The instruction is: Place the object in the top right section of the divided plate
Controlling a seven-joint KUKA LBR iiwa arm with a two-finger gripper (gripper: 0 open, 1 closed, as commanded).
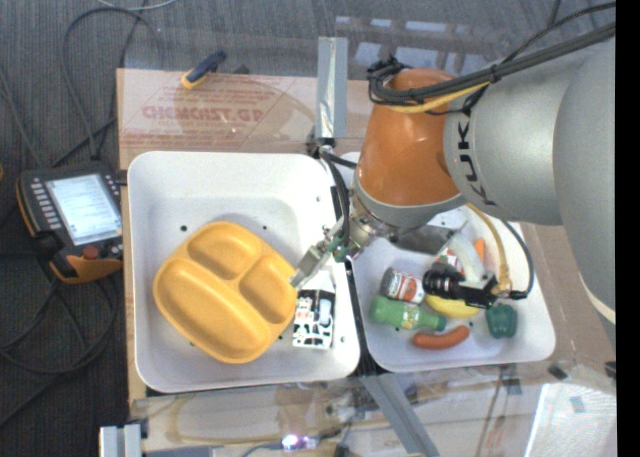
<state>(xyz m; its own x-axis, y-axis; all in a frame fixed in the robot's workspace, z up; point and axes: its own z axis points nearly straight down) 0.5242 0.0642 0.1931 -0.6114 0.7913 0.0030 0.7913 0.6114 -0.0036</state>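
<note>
Looking at a yellow divided plate (225,290) parked at an angle in the left white bin (200,185). Plenty of bare bin floor above the plate, toward the far wall. Only thin strips left of it and below it.

Tight on the plate's right side: tool (318,263) hanging right at that rim, near the upper right corner, under the orange band of the arm (410,155). Can't tell if the tool is wide, narrow or gripping anything, too small and cluttered there.

Just below the tool, a black-and-white packet (315,317) lying beside the plate's right rim, squeezed between plate and bin wall. Touching the plate or just off it, can't say which.

Further right of the plate, the other bin (530,343), crowded with a can (403,286), green bottle (405,315), banana (458,309), red sausage-shaped thing (440,339) and a small green lump (500,318).
</note>
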